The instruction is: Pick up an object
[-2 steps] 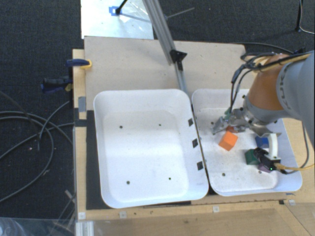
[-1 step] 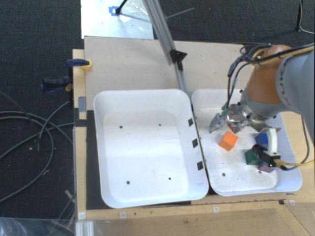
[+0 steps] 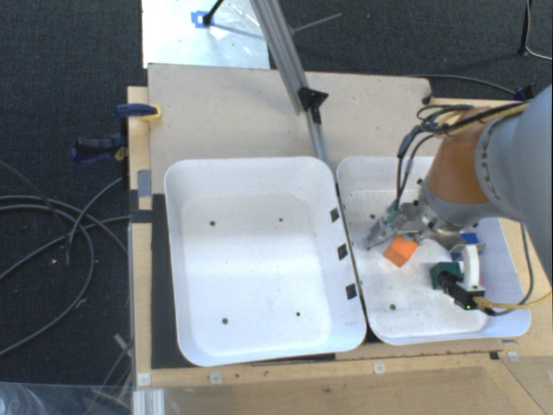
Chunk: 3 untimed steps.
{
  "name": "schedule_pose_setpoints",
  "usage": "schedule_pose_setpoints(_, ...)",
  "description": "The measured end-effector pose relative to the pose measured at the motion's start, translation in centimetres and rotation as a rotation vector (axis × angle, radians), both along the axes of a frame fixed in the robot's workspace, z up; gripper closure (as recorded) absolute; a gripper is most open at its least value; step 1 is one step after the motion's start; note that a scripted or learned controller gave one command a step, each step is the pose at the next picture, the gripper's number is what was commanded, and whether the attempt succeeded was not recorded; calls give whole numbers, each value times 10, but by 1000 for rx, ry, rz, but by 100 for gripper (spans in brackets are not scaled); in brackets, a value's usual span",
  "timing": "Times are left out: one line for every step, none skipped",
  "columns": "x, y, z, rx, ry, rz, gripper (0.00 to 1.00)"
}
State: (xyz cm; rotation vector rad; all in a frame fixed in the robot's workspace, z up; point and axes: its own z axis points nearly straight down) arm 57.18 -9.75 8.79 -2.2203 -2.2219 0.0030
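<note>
Orange and blocky, the cube (image 3: 400,252) lies on the floor of the right bin (image 3: 371,180), just beside the pincer (image 3: 378,232), at its 4 o'clock. Whether the pincer is released or clenched cannot be told. It is grey metal and sits low, toward the bin's 9 o'clock wall. Both bins are smooth white with rounded corners; the left bin (image 3: 251,258) shows small dark dots. The tabletop (image 3: 225,111) is pale matte board.

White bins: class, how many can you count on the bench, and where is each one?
2. The left bin lies towards the view's left. The right bin lies beside it, under the gripper, with an orange block inside. No others seem hidden.
</note>
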Motion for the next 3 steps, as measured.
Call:
schedule_pose_setpoints(-3, 5, 3, 0, -2, 2, 0)
schedule_pose_setpoints(-19, 14, 2, 1, 0, 1, 0)
schedule_pose_setpoints(-18, 14, 13, 1, -4, 2, 100)
